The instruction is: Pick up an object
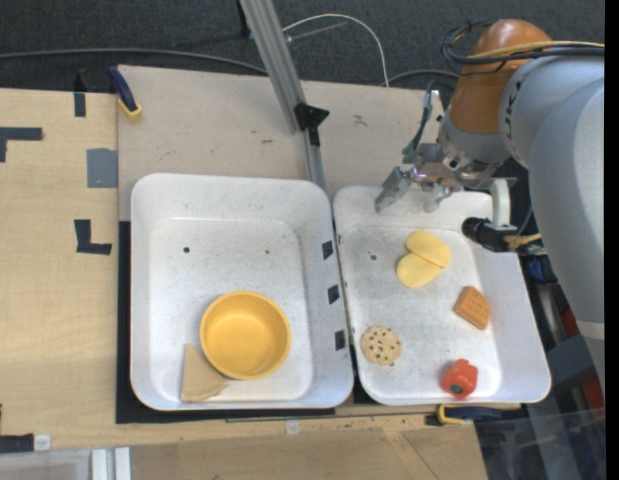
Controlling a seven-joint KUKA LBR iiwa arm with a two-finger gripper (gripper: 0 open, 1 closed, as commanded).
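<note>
My gripper [411, 197] hangs over the far edge of the right bin [509, 368], its two fingers [388, 194] spread open with nothing between them. Just in front of it in that bin lie two overlapping pale yellow pieces [424, 259]. Nearer the camera in the same bin lie an orange cracker-like square [472, 308], a round cookie [381, 346] and a small red pepper-like object [460, 376]. All of these lie apart from the gripper.
The left bin [169, 208] holds a yellow bowl [245, 334] with a tan wedge [197, 378] beside it at the near left. A grey metal pole [279, 48] slants up from between the bins' far edges. Cables [339, 23] run behind the bench.
</note>
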